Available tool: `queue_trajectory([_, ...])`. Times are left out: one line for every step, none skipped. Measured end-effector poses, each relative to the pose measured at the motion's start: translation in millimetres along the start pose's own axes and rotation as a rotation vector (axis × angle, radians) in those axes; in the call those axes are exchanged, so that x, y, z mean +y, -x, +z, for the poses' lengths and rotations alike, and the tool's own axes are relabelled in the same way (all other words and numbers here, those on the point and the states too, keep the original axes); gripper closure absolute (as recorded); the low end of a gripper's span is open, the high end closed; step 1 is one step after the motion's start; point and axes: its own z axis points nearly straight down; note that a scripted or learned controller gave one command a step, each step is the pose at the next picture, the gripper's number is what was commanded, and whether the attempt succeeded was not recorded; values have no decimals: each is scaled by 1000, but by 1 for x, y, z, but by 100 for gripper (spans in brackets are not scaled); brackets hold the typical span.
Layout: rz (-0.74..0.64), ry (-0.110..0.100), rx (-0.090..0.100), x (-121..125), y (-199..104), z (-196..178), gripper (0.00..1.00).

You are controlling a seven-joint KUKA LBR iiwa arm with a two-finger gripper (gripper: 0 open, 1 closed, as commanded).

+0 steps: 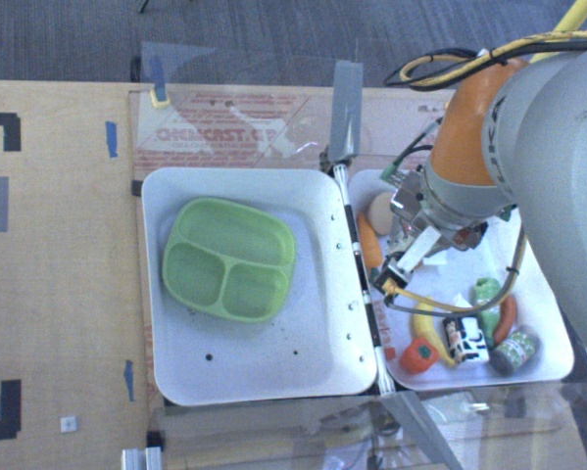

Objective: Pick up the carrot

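Note:
The carrot [368,242] is an orange, elongated piece lying along the left wall of the right bin [553,346], its length running front to back. My gripper [403,231] hangs from the grey wrist with the orange band, just to the right of the carrot and close above the bin floor. The wrist and its fittings hide the gripper's tip, so contact with the carrot cannot be made out.
A beige egg-shaped thing [379,208] lies behind the carrot. At the right bin's front are a red tomato [417,356], a banana [427,330], a black-and-white box [467,339], a green item [486,294] and a can [513,352]. A green divided plate [228,258] sits in the left bin [273,370].

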Motion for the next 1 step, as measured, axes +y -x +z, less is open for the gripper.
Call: queue_trajectory([213, -4, -2, -55, -40, -4, 100])
